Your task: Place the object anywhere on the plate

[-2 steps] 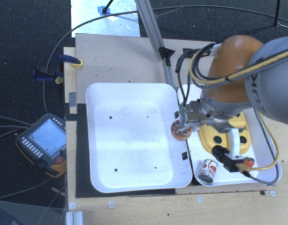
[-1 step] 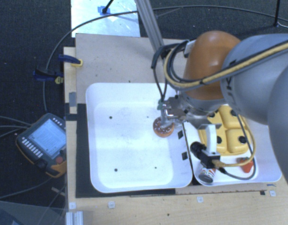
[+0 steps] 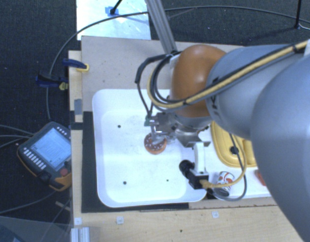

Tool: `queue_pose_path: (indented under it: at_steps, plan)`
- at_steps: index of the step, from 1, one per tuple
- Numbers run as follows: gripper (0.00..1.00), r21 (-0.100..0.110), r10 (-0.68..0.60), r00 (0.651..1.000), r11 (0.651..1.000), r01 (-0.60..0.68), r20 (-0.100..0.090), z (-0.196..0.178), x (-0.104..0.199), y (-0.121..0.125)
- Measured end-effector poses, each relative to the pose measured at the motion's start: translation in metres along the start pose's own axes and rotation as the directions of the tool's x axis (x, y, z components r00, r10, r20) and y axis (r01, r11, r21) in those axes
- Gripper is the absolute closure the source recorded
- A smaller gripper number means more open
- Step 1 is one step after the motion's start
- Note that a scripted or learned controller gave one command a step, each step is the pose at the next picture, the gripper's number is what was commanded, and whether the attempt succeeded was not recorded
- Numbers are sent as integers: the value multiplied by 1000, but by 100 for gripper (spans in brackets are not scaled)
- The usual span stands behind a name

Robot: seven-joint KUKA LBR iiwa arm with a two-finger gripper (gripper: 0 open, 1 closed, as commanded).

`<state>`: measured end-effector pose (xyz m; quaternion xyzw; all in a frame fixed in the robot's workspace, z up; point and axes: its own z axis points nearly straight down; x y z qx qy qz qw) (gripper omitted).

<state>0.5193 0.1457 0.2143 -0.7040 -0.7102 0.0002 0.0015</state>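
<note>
The two-finger gripper (image 3: 156,134) sits over a small round brown-and-white object (image 3: 155,144) near the white bin's (image 3: 109,150) right edge; its grip seems unclear.

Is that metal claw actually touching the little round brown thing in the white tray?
Cannot tell. In the camera view the gripper overlaps the top edge of the brown object, hiding any contact or gap.

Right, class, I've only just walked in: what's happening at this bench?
A grey KUKA arm reaches in from the right, with its end effector down over the left white bin. A small round brown object lies on the bin floor just below it. The yellow plate sits in the right bin, partly hidden by the arm, so the object is not yet on the plate.
</note>
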Motion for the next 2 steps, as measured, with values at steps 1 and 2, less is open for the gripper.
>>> queue_pose_path:
  at_steps: [1, 2]
  plan:
    - [100, -3, 5, 1000, 1000, -5, 1, -1, -3, 6]
    - [0, -3, 5, 1000, 1000, -5, 1, -1, -3, 6]
